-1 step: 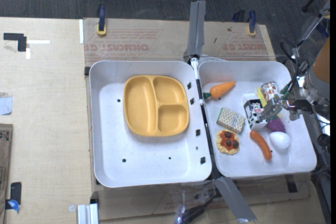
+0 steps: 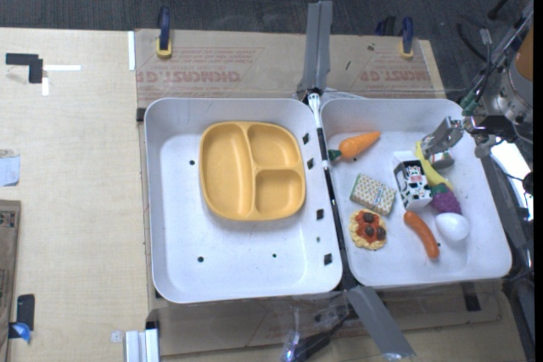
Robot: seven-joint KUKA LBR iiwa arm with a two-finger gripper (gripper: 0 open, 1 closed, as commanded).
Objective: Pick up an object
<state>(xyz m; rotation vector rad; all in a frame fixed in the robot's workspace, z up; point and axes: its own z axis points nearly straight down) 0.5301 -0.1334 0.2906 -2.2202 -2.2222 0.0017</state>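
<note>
Arm (image 2: 517,89) cut off by right edge; upper links out of frame. Gripper (image 2: 443,140) finger state obscured by blur and small size. Banana (image 2: 431,169) partly hidden beneath gripper and cow-patterned carton (image 2: 413,183). Purple item (image 2: 445,201) too small for identification. Print on cracker (image 2: 373,194) unresolved.

Yellow tray (image 2: 252,169), orange carrot (image 2: 358,144), white egg (image 2: 451,226), purple grapes (image 2: 445,201).

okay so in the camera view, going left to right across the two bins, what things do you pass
Yellow divided plate → carrot → cracker → cow-print carton → white egg. The pizza slice, sausage, banana, purple piece and the hand overlap these in left-right position, so I left them out.
</note>
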